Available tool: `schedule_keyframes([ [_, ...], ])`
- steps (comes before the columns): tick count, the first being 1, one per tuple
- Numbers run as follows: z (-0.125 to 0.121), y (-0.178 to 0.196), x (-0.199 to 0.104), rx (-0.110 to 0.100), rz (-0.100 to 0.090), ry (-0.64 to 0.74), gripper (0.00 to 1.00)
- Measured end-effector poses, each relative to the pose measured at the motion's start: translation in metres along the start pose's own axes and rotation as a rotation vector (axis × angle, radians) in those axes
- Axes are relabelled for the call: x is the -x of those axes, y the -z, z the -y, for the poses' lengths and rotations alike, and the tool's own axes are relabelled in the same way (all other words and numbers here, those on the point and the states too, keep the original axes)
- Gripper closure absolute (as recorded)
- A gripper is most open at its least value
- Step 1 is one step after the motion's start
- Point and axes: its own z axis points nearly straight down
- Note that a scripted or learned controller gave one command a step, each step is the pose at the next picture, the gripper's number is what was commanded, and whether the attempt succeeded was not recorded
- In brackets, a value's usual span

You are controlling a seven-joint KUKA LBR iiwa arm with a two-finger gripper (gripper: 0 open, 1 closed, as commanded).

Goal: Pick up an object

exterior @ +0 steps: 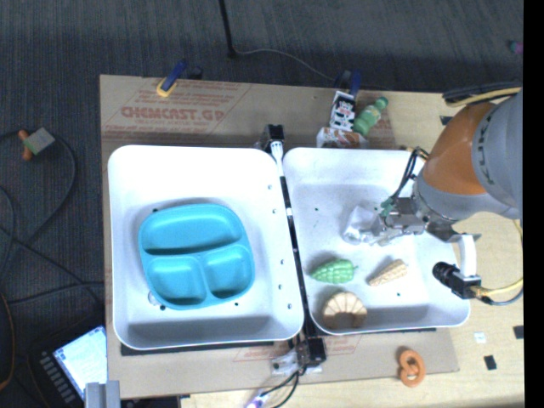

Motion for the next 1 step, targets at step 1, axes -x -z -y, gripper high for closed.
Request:
schedule_keyframes([
  [1, 0.0281, 0.0124, 0.0570, 0.000, 0.000, 0.000, 1.00],
])
